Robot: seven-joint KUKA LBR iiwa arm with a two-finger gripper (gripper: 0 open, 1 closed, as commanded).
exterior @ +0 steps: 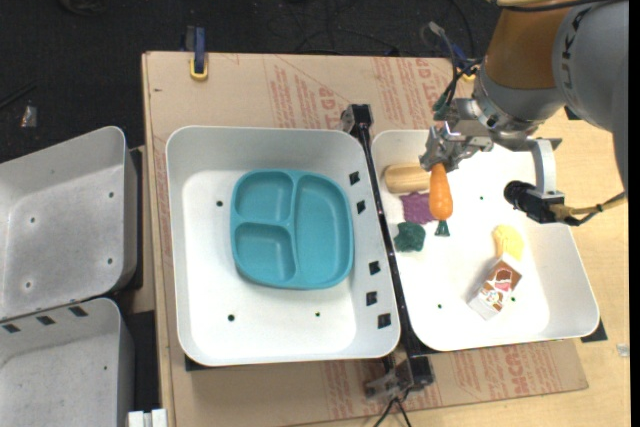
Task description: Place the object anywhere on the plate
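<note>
The gripper (441,158) sat over the right bin (560,305), near its upper left corner, with the jaws clamped on the top end of the carrot (440,195). The carrot hung pretty much straight down from them, green tip pointing at the bin floor. Just left of it lay a tan bread roll (406,178), a purple piece (416,207) was right beside the carrot's lower half, and a dark green chunk (409,236) lay just below that. Further right were a yellow thing (508,240) and a small carton (496,287). The teal 3-section plate (292,228) sat in the left bin (200,315), well apart from the carrot.
</note>
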